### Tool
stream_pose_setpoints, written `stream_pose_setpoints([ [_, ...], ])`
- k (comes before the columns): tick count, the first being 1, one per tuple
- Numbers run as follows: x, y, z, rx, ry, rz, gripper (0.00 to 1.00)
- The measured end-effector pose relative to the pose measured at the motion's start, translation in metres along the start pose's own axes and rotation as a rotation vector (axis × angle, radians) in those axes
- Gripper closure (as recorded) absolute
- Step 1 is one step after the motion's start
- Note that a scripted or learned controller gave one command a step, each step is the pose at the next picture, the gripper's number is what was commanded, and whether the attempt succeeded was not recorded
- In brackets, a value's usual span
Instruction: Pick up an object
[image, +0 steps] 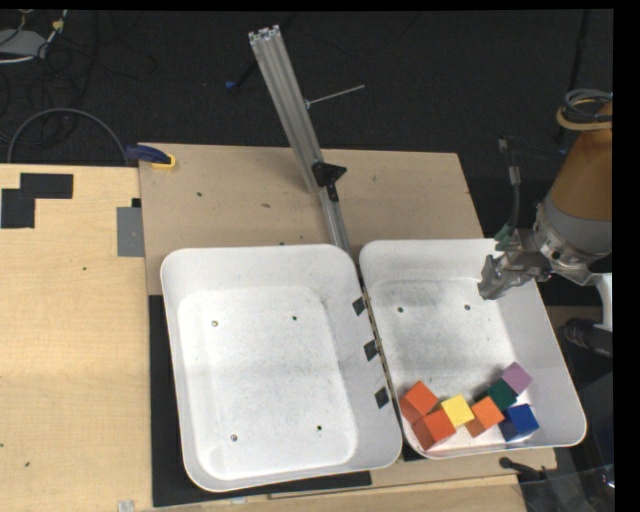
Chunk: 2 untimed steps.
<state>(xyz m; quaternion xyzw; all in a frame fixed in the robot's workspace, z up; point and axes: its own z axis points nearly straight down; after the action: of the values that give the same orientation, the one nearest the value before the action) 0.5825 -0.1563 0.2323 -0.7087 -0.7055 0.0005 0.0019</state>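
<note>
Crowded blocks (468, 405) sit touching in the right bin's (440, 300) near corner, well apart from the gripper (493, 282) by the far rim; finger state I cannot tell. Closing there would likely snag neighbours or slip

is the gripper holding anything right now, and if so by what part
Nothing is seen in its grasp. The gripper is over the upper right of the right bin, well apart from the blocks clustered in that bin's near corner.
</note>
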Motion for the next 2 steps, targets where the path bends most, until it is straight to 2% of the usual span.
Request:
stream_pose_setpoints([
  [1,0.1555,-0.0093,0.0440,0.003,0.002,-0.011,1.00],
  [2,0.1509,-0.0089,0.0428,0.001,-0.001,-0.002,0.00],
])
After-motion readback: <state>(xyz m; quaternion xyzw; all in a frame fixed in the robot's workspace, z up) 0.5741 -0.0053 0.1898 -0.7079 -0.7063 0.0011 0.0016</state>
